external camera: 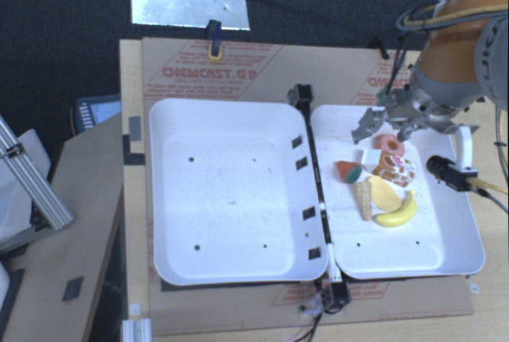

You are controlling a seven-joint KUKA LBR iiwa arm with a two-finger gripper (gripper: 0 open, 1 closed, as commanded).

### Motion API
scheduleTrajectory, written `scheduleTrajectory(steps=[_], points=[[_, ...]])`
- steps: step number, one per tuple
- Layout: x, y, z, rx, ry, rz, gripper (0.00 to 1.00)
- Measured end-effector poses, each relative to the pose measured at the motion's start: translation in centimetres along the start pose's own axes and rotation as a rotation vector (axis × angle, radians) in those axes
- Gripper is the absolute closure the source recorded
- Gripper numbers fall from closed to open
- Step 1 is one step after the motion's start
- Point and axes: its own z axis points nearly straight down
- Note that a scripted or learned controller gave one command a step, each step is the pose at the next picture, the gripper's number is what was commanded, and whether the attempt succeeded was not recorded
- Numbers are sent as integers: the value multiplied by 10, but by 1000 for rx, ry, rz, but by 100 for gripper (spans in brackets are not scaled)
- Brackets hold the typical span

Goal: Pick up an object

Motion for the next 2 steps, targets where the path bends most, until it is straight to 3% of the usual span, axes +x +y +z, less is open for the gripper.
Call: scheduleTrajectory(steps=[1,2], points=[[-36,-20,25,3,-1,5,0],[-29,47,-66,-15,-4,-4,0]])
